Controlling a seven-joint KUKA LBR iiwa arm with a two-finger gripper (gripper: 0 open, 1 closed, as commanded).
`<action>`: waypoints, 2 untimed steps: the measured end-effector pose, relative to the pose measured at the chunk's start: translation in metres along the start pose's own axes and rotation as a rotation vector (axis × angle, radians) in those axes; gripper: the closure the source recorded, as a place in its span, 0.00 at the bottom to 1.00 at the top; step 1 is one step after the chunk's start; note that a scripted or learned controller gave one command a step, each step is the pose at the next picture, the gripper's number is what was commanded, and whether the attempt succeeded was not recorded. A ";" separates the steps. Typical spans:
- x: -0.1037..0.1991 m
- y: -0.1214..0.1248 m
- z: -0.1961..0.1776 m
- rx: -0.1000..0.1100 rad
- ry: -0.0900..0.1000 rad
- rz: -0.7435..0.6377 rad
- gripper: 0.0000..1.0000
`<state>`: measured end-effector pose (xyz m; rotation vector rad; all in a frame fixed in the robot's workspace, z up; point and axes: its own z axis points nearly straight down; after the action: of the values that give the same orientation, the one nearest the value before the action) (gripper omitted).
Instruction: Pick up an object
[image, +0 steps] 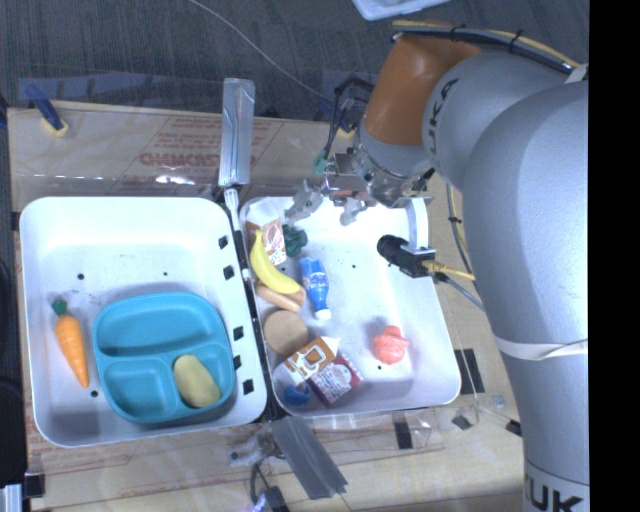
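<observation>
Two white bins side by side on the bench; L bin holds 3 things: 1 toy carrot lying along the left wall, green top toward the back; just right of it 1 blue divided tray w/ three compartments; 1 yellowish potato sits in the tray's front-right compartment, the other two compartments bare.

R bin is more crowded — 1 banana near its left wall, running front to back; a tan roll-shaped item touching the banana's front end; 1 round brown piece, prob. a bun, just in front of that; 1 small dark green object beside the banana's upper end, too small to name; 1 blue-and-white bottle lying just right of the banana; 2 small cartons at the front — one blue-orange, one red-white — touching each other; 1 red-orange lumpy toy well apart to the right, on bare bin floor.

Gripper hangs over the R bin's back-left corner, near the green object and banana top; its two pale fingers stand spread apart w/ nothing between them; arm's orange band above it; a black part w/ a cable over the bin's back right.
</observation>
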<state>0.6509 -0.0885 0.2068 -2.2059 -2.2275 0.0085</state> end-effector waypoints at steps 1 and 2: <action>-0.040 0.006 0.095 -0.005 -0.001 -0.232 0.00; -0.040 0.005 0.090 0.001 0.000 -0.236 1.00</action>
<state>0.6559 -0.1288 0.1173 -1.9274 -2.4709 0.0084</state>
